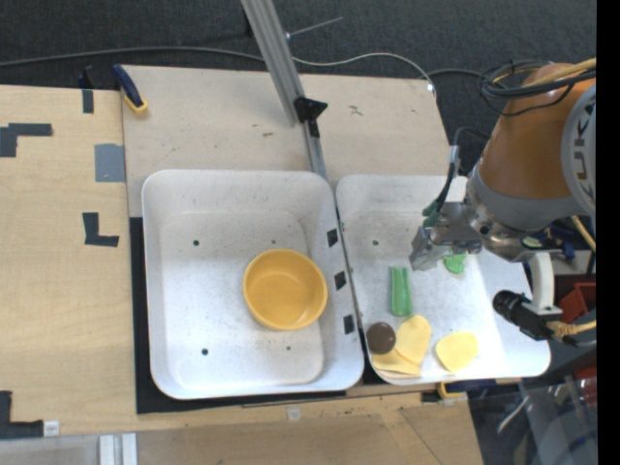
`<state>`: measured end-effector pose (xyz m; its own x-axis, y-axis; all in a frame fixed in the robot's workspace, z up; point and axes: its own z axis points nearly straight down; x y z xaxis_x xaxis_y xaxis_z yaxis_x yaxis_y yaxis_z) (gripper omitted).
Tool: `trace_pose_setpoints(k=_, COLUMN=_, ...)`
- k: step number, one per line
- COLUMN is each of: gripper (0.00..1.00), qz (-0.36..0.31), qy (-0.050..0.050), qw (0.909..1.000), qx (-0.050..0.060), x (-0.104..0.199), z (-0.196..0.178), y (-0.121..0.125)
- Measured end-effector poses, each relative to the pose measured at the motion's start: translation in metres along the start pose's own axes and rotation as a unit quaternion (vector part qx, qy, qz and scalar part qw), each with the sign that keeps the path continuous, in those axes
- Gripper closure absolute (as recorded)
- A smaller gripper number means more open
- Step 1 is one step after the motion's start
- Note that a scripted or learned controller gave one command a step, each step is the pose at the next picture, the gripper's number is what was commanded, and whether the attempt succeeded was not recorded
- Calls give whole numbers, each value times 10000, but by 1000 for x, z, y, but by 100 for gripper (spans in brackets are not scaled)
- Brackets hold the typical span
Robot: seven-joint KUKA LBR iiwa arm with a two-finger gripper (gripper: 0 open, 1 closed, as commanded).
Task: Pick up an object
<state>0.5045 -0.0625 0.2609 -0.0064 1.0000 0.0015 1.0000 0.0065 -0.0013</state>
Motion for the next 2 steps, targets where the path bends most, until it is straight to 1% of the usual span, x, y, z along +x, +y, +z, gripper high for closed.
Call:
trace_pose_setpoints(k=1, gripper=100, qz=-3, qy=-1, qw=10000, qx=13, x=56, z=18, y=12)
trace_pose_setpoints(k=2, gripper=100, qz=-8, qy=-2, qw=10000, qx=5, x=116, z=24, y=27)
